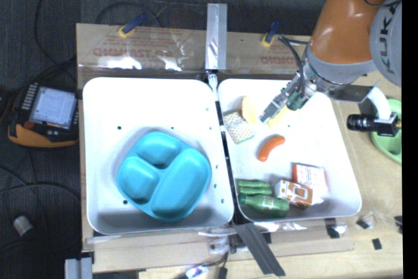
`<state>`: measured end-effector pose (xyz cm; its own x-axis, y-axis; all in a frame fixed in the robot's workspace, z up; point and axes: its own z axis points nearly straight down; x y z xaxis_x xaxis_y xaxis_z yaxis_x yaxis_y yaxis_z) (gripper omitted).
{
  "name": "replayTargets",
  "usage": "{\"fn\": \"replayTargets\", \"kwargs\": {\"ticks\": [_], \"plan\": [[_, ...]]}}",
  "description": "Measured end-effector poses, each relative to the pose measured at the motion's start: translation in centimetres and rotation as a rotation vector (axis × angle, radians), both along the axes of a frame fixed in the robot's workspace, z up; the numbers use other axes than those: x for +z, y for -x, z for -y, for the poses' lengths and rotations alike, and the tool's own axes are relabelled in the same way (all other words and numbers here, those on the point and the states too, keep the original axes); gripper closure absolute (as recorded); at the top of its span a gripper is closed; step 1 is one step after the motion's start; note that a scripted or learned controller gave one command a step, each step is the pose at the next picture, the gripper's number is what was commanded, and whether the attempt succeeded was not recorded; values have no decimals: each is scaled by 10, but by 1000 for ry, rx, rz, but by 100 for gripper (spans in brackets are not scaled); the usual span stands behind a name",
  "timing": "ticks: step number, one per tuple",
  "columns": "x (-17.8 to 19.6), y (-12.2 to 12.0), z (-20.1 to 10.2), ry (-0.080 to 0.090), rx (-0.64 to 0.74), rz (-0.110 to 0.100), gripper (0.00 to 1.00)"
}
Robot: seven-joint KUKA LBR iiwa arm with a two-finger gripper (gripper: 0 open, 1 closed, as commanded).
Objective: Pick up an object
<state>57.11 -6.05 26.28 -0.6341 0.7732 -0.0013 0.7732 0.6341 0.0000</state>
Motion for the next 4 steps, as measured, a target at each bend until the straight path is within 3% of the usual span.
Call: {"fn": "replayTargets", "kwargs": {"ticks": [1,2,3,4], "plan": [[-108,37,81,0,218,-2,100],[-108,37,81,-1,219,-1,0],[-63,-44,93,2,451,2,0],[-172,-7,92,4,761,6,0]]}}
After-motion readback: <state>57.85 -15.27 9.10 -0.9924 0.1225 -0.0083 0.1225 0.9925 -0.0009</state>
